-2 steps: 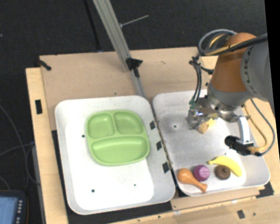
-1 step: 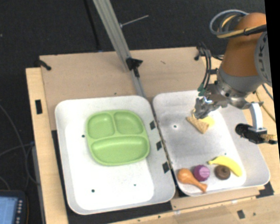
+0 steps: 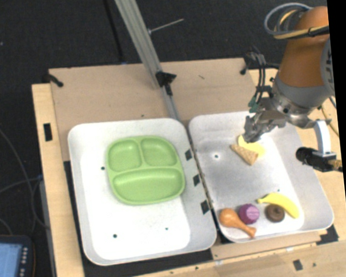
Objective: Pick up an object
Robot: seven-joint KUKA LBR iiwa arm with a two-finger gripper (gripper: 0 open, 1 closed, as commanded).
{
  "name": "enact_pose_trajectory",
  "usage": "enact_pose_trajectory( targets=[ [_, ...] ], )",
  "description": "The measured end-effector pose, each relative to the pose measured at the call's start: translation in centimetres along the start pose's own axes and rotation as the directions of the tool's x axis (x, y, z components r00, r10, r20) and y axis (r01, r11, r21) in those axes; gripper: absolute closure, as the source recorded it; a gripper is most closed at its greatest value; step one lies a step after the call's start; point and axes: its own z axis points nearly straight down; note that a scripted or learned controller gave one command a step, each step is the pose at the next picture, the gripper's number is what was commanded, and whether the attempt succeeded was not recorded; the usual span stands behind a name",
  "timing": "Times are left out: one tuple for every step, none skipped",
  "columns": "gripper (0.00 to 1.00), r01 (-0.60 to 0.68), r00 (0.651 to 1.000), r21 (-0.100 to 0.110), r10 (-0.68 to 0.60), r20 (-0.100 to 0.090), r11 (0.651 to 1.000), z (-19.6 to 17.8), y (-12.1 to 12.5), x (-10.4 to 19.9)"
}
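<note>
In the right bin a tan and yellow wedge-shaped toy lies near the middle. My gripper points down just above its upper right end, touching or almost touching it. Along the bin's front edge lie an orange pear-shaped toy, a purple round toy, a brown doughnut-like piece and a yellow banana.
The left bin holds a green divided plate. A slanted metal pole rises behind the bins. The grey and orange arm hangs over the right bin's far right corner.
</note>
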Motion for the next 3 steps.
enact_pose_trajectory(
  targets=[
    [1.00, 0.004, 1.000, 0.002, -0.004, -0.002, 1.000, -0.5, 1.1, 5.7],
    [1.00, 0.003, 1.000, 0.004, -0.003, -0.002, 1.000, 0.6, 1.9, 10.6],
    [1.00, 0.003, 1.000, 0.003, -0.003, -0.002, 1.000, 1.9, 4.0, 15.2]
  ],
)
